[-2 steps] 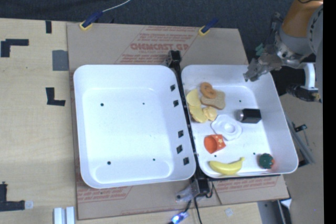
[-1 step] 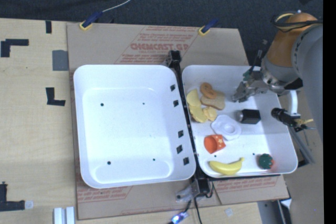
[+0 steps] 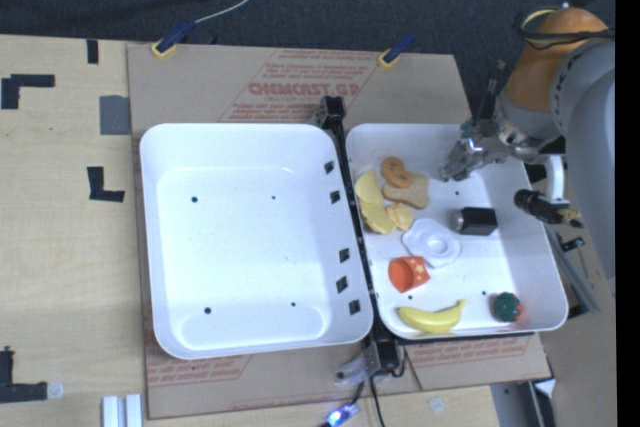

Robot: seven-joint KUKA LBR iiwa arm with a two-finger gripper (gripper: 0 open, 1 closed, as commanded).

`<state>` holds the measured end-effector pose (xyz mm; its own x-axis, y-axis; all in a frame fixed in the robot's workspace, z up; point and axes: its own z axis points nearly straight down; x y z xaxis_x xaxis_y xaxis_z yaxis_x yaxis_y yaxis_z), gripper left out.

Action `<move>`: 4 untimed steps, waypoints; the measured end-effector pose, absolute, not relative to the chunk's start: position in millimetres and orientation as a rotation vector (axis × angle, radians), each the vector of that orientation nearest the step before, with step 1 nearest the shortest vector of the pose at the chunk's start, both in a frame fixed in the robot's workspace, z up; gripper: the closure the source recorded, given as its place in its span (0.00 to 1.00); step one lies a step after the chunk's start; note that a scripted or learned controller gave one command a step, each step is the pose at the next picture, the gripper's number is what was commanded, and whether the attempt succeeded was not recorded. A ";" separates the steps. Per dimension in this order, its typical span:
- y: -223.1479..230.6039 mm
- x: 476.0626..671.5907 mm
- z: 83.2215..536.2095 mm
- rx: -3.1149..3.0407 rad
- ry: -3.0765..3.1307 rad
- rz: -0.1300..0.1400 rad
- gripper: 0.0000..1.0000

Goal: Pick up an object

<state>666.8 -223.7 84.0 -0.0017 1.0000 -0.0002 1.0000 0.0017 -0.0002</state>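
Two shallow white bins sit side by side on the surface, the left bin and the right bin, with a cardboard sheet under them. The right bin carries the objects: a brown pastry-like piece touching a tan slice, pale yellow slices just beside them, a black block, a white round piece, an orange-red cup-like item, a yellow banana near the front wall, and a green and red ball in the front right corner. The end effector hangs over the bin's far part, apart from the objects; whether it is wide or narrow I cannot tell.
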 end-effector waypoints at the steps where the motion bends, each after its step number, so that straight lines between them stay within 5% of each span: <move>1: -225.3 547.6 85.6 -2.227 -2.216 0.000 1.00; 2: -224.4 516.1 86.0 -2.227 -2.225 -0.005 1.00; 4: -166.0 642.7 84.2 -2.218 -2.229 -0.001 1.00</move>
<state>642.7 -166.0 84.2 -0.0052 1.0000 -0.0014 1.0000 0.0052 0.0027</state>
